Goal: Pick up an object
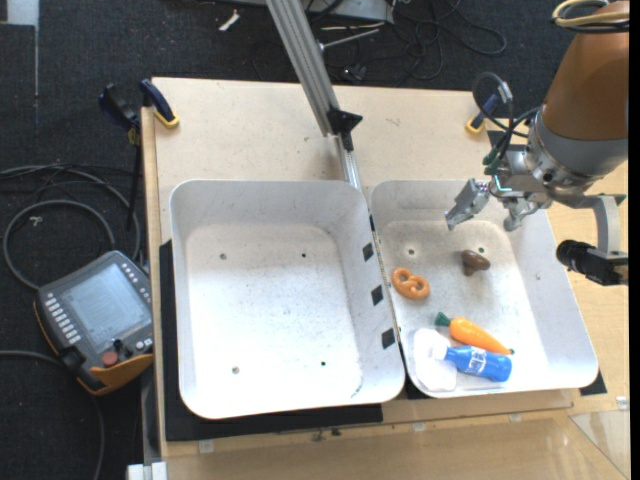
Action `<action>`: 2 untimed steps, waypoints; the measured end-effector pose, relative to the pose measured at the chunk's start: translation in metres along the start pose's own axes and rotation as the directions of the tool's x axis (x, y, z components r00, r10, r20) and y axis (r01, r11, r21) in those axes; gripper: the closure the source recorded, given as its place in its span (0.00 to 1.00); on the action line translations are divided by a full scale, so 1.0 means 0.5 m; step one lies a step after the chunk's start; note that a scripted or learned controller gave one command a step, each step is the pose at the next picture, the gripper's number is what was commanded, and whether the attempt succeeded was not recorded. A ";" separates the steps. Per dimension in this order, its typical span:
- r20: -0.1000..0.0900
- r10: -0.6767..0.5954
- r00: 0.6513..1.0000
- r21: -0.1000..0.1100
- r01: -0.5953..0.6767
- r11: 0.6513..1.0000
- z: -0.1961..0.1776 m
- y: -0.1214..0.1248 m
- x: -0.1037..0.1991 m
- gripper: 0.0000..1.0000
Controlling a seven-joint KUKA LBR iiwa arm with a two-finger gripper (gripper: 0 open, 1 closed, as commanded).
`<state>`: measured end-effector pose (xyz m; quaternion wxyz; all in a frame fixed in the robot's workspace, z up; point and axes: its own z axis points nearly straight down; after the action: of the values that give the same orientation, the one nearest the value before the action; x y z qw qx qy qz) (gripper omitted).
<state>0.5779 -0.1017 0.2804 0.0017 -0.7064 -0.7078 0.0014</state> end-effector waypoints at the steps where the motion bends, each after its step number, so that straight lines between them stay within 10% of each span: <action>1: 0.001 0.002 1.000 -0.004 -0.002 1.000 -0.005 0.001 0.000 0.00; 2: 0.000 0.003 1.000 0.002 -0.003 1.000 0.119 0.009 -0.010 0.00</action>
<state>0.5821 -0.1067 0.2207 0.0024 -0.7076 -0.7066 0.0022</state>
